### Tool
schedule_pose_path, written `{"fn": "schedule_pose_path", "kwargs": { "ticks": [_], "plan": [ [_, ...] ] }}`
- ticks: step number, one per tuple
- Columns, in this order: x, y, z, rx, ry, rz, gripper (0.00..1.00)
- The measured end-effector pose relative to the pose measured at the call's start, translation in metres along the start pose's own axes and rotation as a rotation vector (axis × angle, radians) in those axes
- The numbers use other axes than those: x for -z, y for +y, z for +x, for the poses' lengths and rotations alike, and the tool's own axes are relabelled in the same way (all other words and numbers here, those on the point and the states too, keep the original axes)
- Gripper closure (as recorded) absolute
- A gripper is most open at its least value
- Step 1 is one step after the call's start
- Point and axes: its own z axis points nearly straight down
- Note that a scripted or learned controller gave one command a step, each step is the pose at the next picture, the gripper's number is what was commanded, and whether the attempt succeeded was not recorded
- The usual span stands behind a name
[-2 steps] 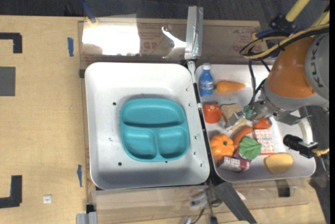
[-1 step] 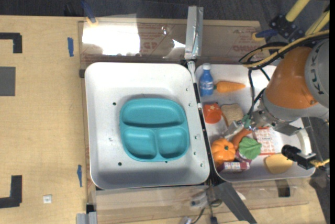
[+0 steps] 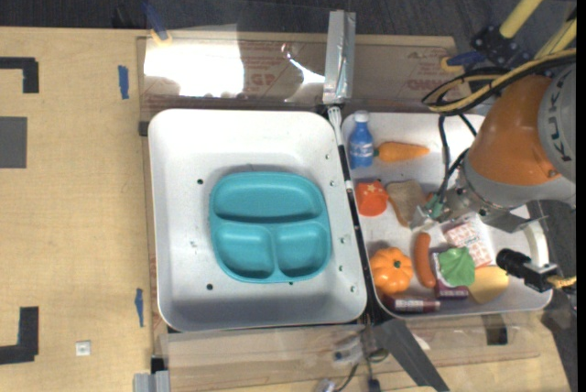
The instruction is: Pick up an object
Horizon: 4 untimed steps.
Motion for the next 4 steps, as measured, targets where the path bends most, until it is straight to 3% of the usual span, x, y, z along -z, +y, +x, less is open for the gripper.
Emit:
{"fn": "schedule_pose_path", "kwargs": {
  "ticks": [1, 2, 3, 4],
  "plan": [
    [-0.001, 0.0, 0.0, 0.0, 0.001, 0.002, 0.0],
    [-0.011, -0.043, 0.004, -0.034, 0.003, 0.007, 0.0],
    [-0.014, 0.047, -0.043, -0.328, 0.002, 0.011, 0.0],
    [-0.002, 0.049, -0.043, -0.325, -0.001, 0.006, 1.0]
  ]
}}
